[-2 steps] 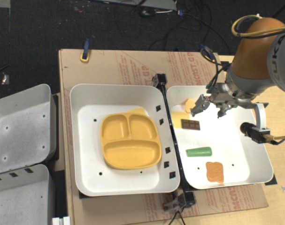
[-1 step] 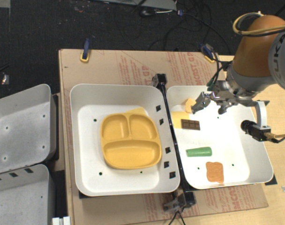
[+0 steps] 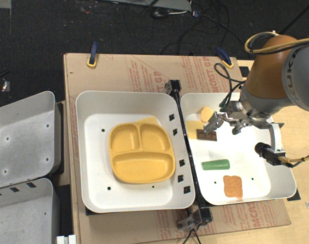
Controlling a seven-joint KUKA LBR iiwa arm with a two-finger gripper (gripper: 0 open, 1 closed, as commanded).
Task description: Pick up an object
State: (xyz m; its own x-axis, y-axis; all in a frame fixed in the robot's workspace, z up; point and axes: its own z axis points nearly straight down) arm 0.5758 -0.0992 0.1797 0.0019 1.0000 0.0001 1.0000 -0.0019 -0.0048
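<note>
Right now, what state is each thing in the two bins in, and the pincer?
Yellow divided tray: flat, right side up, in the left bin.
Brown block: lying in the right bin, at the pincer's tip.
Yellow piece: lying loose near the bin's far wall.
Green bar: lying flat, untouched.
Orange piece: lying flat, untouched.
Pincer: low over the brown block.

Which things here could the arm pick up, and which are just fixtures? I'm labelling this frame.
Could be picked:
- green block
- orange piece
- brown piece
- yellow piece
- yellow divided tray

Fixtures:
- left bin
- right bin
- blue clamp
</note>
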